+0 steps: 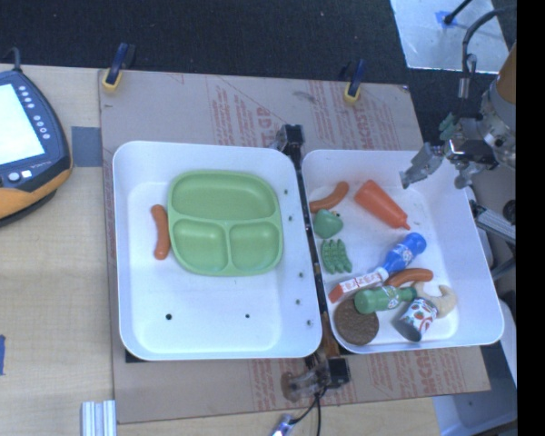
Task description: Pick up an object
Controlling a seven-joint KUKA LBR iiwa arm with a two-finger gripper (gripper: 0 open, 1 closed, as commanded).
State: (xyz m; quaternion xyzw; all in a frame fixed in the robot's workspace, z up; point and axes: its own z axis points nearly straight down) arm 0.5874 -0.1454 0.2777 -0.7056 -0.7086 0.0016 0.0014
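My gripper (440, 173) hangs over the upper right corner of the right bin (463, 243), its two fingers spread apart with nothing between them. Just left of it lies an orange carrot (381, 203). Further down sit a blue bottle (405, 251), a sausage (328, 197), a green leafy piece (327, 224), a green ridged piece (336, 256), a brown round disc (355, 322) and a small can (416, 319).
The left bin (145, 316) holds a green divided plate (225, 222) and an orange sausage (161, 232). A tablet-like pendant (18, 143) rests on the bench at far left. Clamps (116, 69) pin the board at the back.
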